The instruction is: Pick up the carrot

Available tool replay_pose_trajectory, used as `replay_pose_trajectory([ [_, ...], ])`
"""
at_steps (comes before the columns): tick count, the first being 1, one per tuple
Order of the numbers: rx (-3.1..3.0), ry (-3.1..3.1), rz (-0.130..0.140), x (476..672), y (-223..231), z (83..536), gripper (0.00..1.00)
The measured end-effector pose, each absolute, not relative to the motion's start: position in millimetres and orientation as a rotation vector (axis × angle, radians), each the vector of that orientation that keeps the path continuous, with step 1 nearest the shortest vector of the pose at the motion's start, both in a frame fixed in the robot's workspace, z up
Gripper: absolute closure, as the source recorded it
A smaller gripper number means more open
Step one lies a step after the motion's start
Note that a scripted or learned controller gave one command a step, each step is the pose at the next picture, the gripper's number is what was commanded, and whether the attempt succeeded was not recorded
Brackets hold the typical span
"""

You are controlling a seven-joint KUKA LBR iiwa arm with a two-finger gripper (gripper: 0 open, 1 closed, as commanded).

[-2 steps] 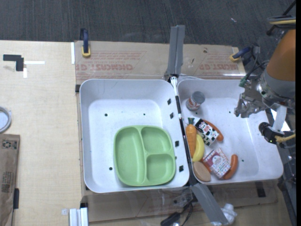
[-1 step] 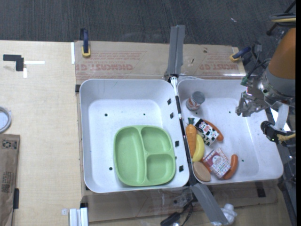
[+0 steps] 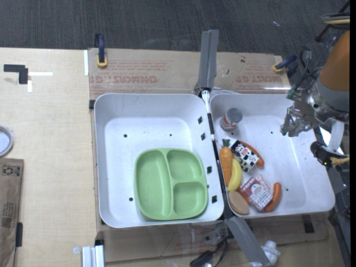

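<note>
Two shallow white plastic bins sit side by side on a pale wooden bench: the left bin point(image 3: 108, 166) well away from the gripper, the right bin point(image 3: 300, 177) beneath it. The grey arm with its orange band point(image 3: 336, 71) reaches in over the right bin's far right corner, its two-finger gripper point(image 3: 290, 128) hanging above bare white floor with nothing between the fingers. Whether those fingers stand open or closed cannot be told; they are dark, small and blurred against the wrist.

A light green three-compartment plastic plate point(image 3: 169, 183) lies in the left bin, far to the gripper's left. In the right bin the toy food is bunched along the left wall, across the bin from the gripper. The slim orange carrot point(image 3: 225, 159) lies there, to the gripper's left and nearer the camera, close against the divider wall, its long axis running roughly along that wall, away from and toward the camera. A yellow banana point(image 3: 236, 175) touches its right side and covers its lower end.

Just beside them lie a small black-and-white printed carton point(image 3: 246, 154), a red-and-white snack packet point(image 3: 256, 192), a reddish-orange sausage point(image 3: 273, 198) and a tan round biscuit-like piece point(image 3: 239, 203). A small grey-lidded can point(image 3: 232, 118) stands level with the gripper, to its left.

The pickup likely turns on reaching left toward the wall, where finger room looks tight.
</note>
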State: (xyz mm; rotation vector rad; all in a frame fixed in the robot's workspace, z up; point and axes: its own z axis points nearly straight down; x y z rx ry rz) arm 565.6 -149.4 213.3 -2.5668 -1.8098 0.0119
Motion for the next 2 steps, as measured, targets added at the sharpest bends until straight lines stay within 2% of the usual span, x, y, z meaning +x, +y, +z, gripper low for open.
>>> replay_pose_trajectory([
  [1, -2.566, -1.810, 0.015, 565.7, -150.2, 221.5, 1.00],
  [2, -2.473, -1.939, 0.004, 629.0, -202.5, 303.2, 1.00],
])
